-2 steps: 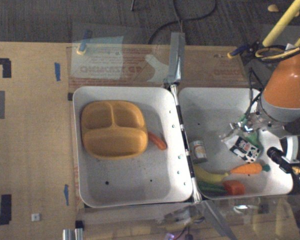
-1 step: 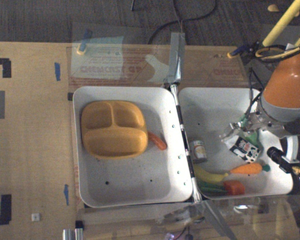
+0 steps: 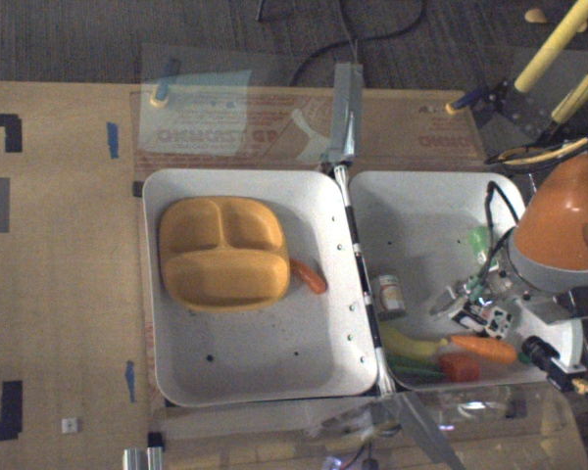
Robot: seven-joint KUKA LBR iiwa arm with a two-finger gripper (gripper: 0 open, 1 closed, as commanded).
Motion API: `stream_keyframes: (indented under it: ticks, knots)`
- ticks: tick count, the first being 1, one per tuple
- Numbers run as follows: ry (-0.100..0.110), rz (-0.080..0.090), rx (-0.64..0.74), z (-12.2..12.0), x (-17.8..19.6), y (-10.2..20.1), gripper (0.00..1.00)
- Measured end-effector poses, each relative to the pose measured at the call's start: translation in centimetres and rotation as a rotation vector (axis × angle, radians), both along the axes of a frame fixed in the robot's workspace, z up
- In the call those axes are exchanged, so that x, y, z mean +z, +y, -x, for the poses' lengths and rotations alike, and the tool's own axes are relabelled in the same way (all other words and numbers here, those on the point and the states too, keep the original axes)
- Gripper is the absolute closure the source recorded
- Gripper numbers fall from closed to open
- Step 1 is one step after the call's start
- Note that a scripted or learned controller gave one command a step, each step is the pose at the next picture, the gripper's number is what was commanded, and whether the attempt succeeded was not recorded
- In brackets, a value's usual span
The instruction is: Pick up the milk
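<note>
- Well, camera view: the gripper hangs low over the right bin, near its front right corner, below the arm's orange band.
- Whether the gripper is spread, pressed together or pinching something cannot be told; it is too small and cluttered in this view.
- The milk is not plain to read. The best candidate is a small white-and-dark patterned block just beside the gripper on its near side, maybe touching it. It could be a carton or part of the tool.
- Second candidate: a small pale upright container by the right bin's left wall, well apart from the gripper and lying to view-left of it.
- Judgement: if the block is the milk, the move is a short drop. If it is the container, the move is a traverse left across the bin. The long axis of neither can be read.
- Right bin, front edge: a banana, a carrot and a red piece packed close together, with a pale green item further back.
- Left bin: a yellow divided plate lies face down, with a small orange sausage-like piece touching its right edge.
</note>
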State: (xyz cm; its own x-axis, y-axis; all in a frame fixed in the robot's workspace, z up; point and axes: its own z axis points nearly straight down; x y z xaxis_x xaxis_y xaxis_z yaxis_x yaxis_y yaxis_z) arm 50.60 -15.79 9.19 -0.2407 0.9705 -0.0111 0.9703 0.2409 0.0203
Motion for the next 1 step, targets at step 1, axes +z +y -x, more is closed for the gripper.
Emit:
stream_keyframes:
  ticks: [1]
  knots:
    - [0.003,-0.004,-0.004,0.11,0.81,0.00,1.00]
